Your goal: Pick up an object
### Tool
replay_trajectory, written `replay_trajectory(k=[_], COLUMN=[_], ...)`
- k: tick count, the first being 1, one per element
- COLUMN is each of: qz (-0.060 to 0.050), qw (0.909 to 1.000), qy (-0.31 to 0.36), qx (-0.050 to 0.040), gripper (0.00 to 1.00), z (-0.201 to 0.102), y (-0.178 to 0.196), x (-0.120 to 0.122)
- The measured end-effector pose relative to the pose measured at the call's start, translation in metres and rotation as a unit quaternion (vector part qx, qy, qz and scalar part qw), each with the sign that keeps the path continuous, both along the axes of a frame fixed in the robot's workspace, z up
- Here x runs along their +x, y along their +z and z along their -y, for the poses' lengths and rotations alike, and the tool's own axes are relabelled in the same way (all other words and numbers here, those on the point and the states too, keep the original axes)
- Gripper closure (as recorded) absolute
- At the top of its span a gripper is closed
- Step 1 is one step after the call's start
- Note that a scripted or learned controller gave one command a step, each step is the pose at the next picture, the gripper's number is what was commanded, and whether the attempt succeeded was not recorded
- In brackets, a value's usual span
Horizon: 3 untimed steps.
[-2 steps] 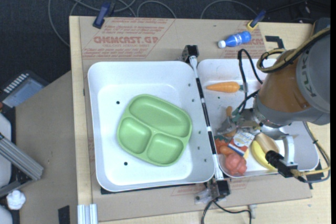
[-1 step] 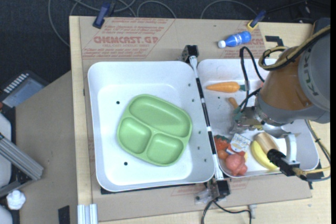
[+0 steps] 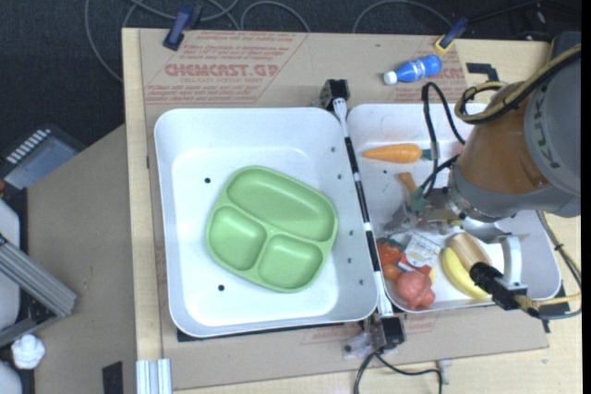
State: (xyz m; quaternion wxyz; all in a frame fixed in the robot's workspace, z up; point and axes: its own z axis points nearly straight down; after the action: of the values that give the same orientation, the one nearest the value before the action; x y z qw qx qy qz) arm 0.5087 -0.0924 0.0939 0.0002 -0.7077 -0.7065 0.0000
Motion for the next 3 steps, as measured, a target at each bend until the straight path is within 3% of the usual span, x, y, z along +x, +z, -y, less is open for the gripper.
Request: replay_trajectory(k=[1,2,3], qz=[0.001,-0.001,0.0], qw=[1.0,1.0,1.0], qy=[0.001,0.001,0.001], qx=[-0.0008,0.0005,-0.0001], gripper=[0.0,0.0,1.0], z=[0.034,0.006,0.007], y=[0.012,-0.01,0.0], x=[0.043,0.034,0.034])
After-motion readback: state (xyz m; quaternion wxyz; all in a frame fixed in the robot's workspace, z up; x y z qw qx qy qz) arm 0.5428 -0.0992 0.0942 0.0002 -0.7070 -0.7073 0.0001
